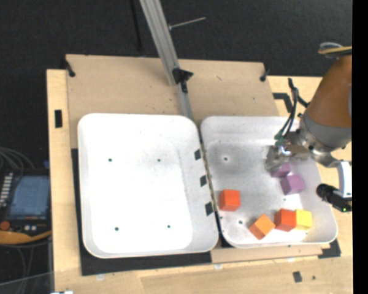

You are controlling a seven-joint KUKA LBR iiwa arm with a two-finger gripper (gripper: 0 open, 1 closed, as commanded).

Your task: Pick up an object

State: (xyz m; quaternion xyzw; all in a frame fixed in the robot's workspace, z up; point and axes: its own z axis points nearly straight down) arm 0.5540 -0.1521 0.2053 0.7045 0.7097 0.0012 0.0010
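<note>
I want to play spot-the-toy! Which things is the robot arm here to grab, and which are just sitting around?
For the job: gripper; purple blocks just under it; orange cube; orange block; red block; yellow block; right bin holding them.

Just lying about: left bin; metal pole; blue-screened device.

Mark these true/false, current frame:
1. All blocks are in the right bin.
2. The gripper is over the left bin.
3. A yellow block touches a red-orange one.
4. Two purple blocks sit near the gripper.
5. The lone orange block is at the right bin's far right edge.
1. True: every block lies in the right bin.
2. False: the gripper is over the right bin.
3. True: the yellow block abuts the red-orange block.
4. True: purple blocks lie just below it.
5. False: the lone orange block is near its left edge.
</note>
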